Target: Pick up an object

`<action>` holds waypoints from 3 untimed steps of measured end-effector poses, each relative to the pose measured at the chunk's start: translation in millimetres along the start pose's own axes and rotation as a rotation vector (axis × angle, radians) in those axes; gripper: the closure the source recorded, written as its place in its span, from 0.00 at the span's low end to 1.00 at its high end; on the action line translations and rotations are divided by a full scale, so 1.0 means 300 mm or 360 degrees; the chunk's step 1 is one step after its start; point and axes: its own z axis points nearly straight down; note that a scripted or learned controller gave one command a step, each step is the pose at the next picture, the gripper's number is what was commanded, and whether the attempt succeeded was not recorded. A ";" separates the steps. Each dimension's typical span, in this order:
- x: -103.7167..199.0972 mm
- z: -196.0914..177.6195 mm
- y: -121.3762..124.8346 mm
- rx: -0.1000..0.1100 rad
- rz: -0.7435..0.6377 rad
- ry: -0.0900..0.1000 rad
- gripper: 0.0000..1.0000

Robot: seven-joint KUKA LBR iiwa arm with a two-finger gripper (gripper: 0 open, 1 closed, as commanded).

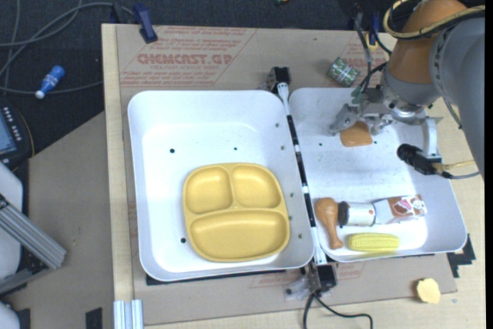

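Orange-brown, a rounded object lies in the right bin, upper centre-right of the frame, with the end effector poised right over it. Whether it grips, I cannot tell. The step looks like closing on this piece; next should come a firm clench, then a straight lift.

Yellow divided plate in white left bin; yellow corn, tan drumstick, brown bun in white right bin.
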 end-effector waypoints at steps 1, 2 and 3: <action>0.043 -0.015 0.043 -0.0016 -0.0003 -0.0003 0.00; 0.041 -0.051 0.044 -0.0020 -0.0004 -0.0005 1.00; 0.041 -0.049 0.044 -0.0019 -0.0004 -0.0006 0.00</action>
